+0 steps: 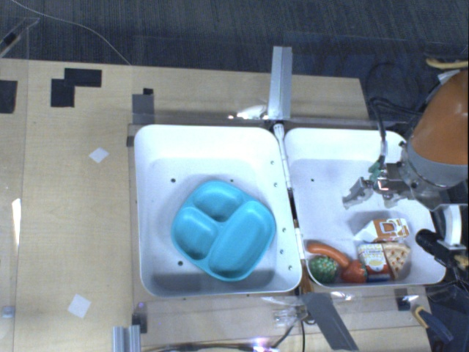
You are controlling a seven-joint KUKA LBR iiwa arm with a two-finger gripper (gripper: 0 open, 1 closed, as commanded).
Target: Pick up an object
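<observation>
- Hovering over the right bin (322,160), the tool (360,193) holds nothing; its fingers look parted.
- Food toys lie along that bin's near edge: sausage (327,252), green ball (323,268), cracker box (384,259).
- Blue tray (223,229) fills the left bin (154,196).

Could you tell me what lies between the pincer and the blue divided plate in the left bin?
In the camera view, bare white floor of the right bin and the bins' adjoining rims separate the pincer from the blue divided plate.
</observation>
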